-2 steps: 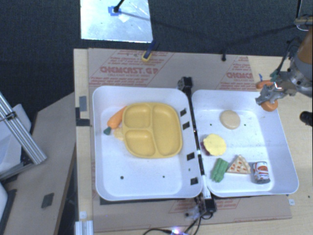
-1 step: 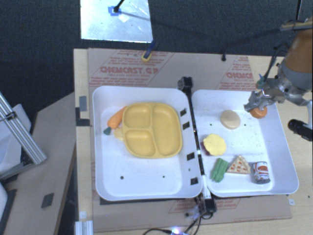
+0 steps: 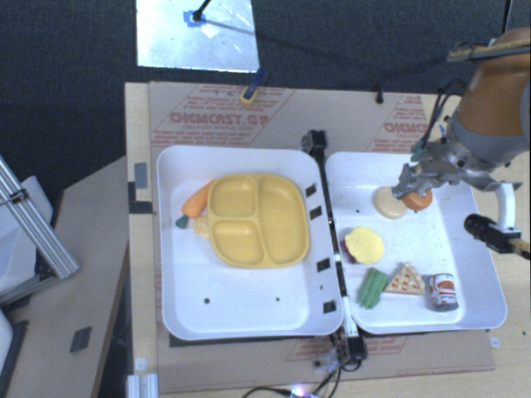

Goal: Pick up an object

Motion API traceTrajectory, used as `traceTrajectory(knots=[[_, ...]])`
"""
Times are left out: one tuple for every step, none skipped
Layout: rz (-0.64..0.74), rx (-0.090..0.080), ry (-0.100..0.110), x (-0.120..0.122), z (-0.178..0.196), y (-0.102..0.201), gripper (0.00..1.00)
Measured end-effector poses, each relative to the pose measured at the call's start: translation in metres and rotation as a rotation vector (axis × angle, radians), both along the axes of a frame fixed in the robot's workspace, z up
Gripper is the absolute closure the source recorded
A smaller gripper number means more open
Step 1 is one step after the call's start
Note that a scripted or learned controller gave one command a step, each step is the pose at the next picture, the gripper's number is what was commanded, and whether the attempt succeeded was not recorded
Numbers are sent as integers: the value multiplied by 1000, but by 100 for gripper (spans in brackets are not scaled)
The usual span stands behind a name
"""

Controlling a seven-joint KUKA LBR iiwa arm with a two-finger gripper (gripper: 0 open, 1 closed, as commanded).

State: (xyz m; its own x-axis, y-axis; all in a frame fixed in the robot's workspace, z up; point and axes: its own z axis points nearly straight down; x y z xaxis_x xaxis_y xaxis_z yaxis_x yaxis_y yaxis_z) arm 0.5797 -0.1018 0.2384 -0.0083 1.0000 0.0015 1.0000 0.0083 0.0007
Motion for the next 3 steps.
traceTrajectory(knots=[[0,1,2,-25,-1,47,100],[2,1,1,-38,2,107,100],[2,1,1,-46,-2,167,100]])
